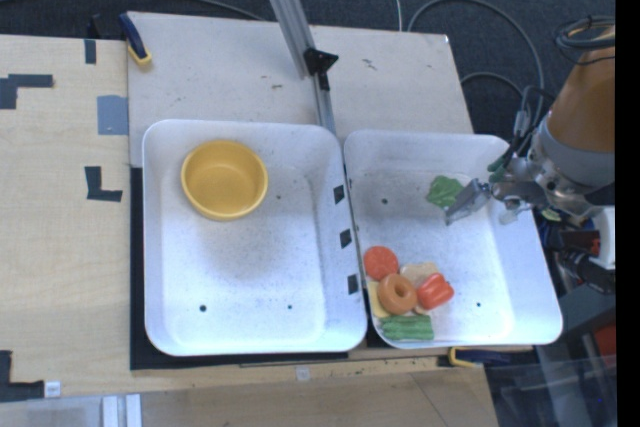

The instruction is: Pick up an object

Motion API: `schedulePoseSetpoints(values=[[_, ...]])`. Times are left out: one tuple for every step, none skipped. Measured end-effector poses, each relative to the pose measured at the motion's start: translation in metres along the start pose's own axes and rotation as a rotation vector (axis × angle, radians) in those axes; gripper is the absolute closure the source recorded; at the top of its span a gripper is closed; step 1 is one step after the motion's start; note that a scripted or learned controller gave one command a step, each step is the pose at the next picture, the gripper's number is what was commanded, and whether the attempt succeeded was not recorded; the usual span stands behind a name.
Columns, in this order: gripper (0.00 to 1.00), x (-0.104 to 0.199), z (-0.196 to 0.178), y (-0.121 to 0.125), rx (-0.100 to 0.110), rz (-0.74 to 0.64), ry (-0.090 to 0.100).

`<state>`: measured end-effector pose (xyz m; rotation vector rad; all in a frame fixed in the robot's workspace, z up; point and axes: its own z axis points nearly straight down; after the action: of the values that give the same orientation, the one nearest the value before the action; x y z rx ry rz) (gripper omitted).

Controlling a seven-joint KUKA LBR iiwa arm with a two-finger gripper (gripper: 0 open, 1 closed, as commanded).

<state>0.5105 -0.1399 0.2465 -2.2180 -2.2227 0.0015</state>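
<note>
The right bin holds several toy foods. A green leafy piece lies near its middle. At the front left sit a red round piece, an orange ring, a red pepper and a green pod, bunched together. My gripper hangs over the right side of this bin, just right of the green leafy piece. It is open, and nothing sits between its fingers. The dark finger points down-left, close to the leafy piece's edge.
A yellow bowl stands at the back left of the left bin. A grey metal pole slants in from the top to the ridge between the bins. Cables loop behind the right bin.
</note>
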Motion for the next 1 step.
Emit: schedulePoseSetpoints(values=[[0.00, -0.0001, 0.0000, 0.0000, 0.000, 0.000, 0.000]])
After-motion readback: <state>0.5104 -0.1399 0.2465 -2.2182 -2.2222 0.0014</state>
